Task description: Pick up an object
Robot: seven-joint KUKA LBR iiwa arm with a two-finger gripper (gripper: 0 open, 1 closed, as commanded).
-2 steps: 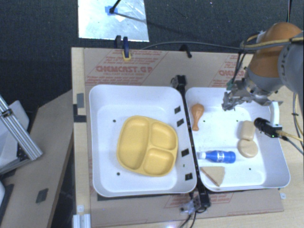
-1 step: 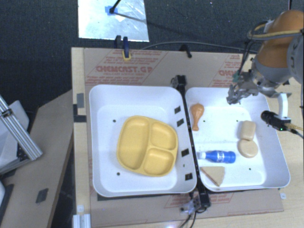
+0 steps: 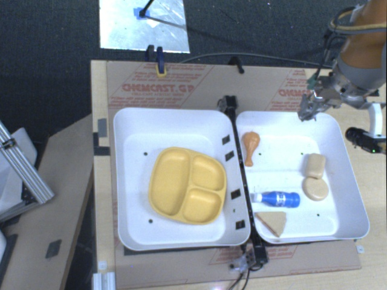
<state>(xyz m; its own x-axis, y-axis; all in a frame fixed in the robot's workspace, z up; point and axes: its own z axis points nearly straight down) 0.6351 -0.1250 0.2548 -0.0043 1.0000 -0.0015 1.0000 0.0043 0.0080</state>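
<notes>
The right bin (image 3: pixel 338 132) holds an orange drumstick toy (image 3: pixel 250 145) at its far left, a blue bottle (image 3: pixel 277 199) lying on its side, a tan wedge (image 3: pixel 272 223) near the front, and two beige pieces, a block (image 3: pixel 314 165) and a round one (image 3: pixel 315 188), at the right. My gripper (image 3: pixel 309 110) hangs over the bin's far rim, above and apart from all of them. Nothing shows between its fingers.
A yellow divided plate (image 3: pixel 187 185) lies in the left bin (image 3: pixel 130 162). A black divider with clips (image 3: pixel 234 156) runs between the bins. A clamp (image 3: pixel 158 59) sits at the bench's far edge, and a cable crosses behind the bins.
</notes>
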